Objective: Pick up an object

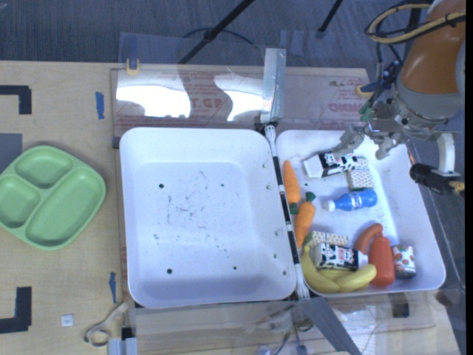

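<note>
Metal fingers (366, 140) spread, released, above cow-print carton (341, 162); curved yellow banana (338, 278) near bin's (432, 272) front

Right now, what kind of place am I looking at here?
Probably a robotics lab's grasping test bench: a grey and orange robot arm reaches over two shallow white bins, the right one holding toy food like a yellow plastic banana, with camera-stand legs behind.

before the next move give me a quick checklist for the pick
1. Claw over the right bin, near its far edge: ok.
2. Target under claw: cow-print carton lies just below it: ok.
3. Object between the fingers: none seen, not ok.
4. Room around the target: checkered box touches it: not ok.
5. Claw height above the carton: cannot tell.
</note>
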Available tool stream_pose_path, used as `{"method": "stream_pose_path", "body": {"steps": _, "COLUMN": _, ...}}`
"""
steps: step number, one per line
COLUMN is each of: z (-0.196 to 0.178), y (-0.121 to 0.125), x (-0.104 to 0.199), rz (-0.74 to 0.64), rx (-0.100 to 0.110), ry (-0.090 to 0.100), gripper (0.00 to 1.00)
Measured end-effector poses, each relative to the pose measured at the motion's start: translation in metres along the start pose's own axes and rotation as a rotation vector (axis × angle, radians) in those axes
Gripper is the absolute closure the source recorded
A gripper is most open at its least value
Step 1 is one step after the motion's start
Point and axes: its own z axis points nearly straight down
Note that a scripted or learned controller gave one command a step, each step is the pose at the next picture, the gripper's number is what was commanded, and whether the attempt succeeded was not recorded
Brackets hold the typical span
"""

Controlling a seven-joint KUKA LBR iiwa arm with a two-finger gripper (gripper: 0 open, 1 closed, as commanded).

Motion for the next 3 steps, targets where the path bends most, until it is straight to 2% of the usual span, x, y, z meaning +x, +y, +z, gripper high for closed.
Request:
{"method": "stream_pose_path", "body": {"steps": 1, "z": 0.078, "y": -0.038, "x": -0.030, "rz": 0.045, "rx": 0.000, "ry": 0.000, "gripper": 0.00}}
{"method": "stream_pose_path", "body": {"steps": 2, "z": 0.118, "y": -0.038, "x": -0.032, "rz": -0.110, "rx": -0.026, "ry": -0.008, "gripper": 0.00}}
{"method": "stream_pose_path", "body": {"steps": 3, "z": 0.043, "y": -0.056, "x": 0.040, "rz": -0.182, "rx": -0.002, "ry": -0.001, "gripper": 0.00}}
